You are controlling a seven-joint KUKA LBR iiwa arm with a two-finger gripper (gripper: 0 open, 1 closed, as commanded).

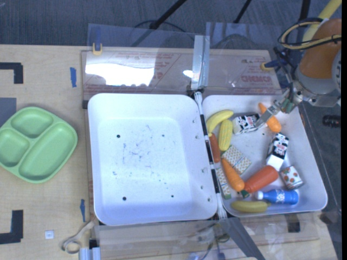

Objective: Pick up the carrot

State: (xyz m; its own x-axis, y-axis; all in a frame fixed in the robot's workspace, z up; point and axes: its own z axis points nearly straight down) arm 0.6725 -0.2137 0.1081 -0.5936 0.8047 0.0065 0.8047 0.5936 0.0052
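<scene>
Reaching in over the right bin (pixel 312 161), the jaws (pixel 275 112) look clenched on a small carrot (pixel 269 117), though the fingertips are too blurred to be sure. Just left sit a cow-print carton (pixel 246 123) and 2 bananas (pixel 221 124); below lies another carton (pixel 278 147).

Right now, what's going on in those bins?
The arm's gripper is in the right bin, at its far end, with a small carrot between its fingers. Another carrot lies mid-bin among bananas, a bottle and other toys. The left bin sits alongside.
</scene>
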